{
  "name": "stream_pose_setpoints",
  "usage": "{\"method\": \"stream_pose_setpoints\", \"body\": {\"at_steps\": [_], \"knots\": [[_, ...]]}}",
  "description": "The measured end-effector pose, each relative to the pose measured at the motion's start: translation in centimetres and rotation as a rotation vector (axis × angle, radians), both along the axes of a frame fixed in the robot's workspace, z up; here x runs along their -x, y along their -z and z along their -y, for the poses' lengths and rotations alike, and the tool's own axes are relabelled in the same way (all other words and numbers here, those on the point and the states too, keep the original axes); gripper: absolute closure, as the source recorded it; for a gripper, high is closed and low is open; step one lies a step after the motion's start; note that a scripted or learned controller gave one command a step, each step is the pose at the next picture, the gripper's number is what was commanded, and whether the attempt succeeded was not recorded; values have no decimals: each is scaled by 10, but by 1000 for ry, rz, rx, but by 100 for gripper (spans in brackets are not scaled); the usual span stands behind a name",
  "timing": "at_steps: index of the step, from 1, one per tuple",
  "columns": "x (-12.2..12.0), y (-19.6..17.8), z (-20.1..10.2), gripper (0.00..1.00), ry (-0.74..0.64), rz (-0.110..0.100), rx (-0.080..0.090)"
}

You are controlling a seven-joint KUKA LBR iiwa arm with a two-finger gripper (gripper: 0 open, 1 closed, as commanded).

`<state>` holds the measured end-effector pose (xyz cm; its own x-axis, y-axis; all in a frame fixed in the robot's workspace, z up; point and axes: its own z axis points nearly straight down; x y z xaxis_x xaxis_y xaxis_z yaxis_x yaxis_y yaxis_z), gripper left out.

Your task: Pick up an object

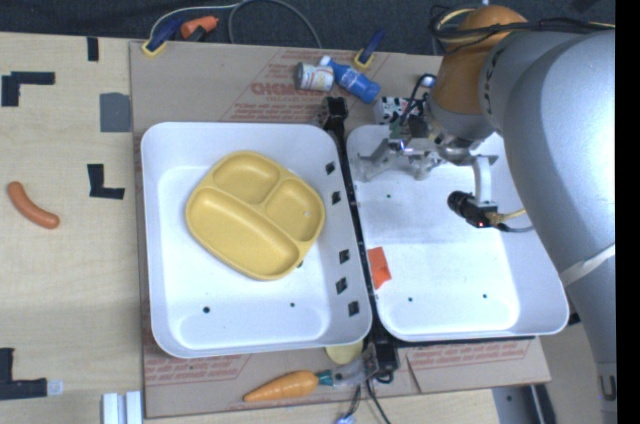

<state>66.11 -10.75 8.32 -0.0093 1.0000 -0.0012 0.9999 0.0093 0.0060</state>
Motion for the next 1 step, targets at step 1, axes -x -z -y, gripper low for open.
{"method": "stream_pose_setpoints", "body": {"at_steps": [1], "knots": [[-6, -2, -6, 0, 7, -4, 0]]}}
